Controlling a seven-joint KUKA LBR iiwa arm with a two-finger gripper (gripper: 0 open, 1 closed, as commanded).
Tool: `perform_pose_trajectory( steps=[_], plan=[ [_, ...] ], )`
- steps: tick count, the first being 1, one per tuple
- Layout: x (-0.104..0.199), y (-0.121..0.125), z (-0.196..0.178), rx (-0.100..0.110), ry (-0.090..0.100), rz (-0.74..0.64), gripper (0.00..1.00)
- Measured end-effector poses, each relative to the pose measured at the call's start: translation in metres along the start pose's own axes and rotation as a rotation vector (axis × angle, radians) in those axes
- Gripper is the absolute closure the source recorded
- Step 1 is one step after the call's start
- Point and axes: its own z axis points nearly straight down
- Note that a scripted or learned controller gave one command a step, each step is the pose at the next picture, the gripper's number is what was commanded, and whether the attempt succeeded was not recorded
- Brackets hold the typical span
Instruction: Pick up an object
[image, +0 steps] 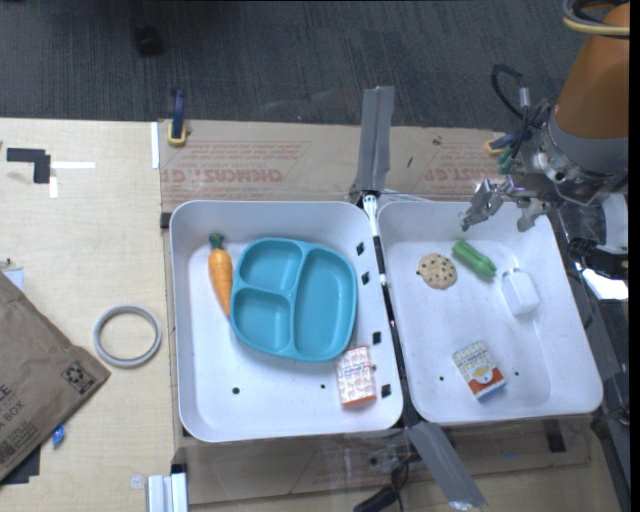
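Observation:
In the right bin (560, 400) lie a round cookie (437, 271), a green pod-shaped piece (473, 258), a white rounded lump (520, 293) and a small juice carton (478, 370). The left bin (200, 400) holds an orange carrot (220, 275), a blue divided plate (295, 298) and a small red-and-white box (355, 377). My gripper (500, 212) hangs over the right bin's far edge, above and slightly behind the green piece. It is open, with nothing between its fingers.
A grey divider bar (376, 140) runs back from between the bins. A ring of tape (127, 334) and a brown paper bag (30, 385) lie on the bench to the left. Cables (515, 95) trail beside the wrist.

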Motion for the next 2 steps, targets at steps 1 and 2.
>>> perform_pose_trajectory(
  steps=[1,2],
  plan=[
    [-0.034,0.002,0.086,0.0,0.0,0.032,0.0],
    [-0.079,0.034,0.17,-0.004,-0.001,0.017,0.0]
  ],
)
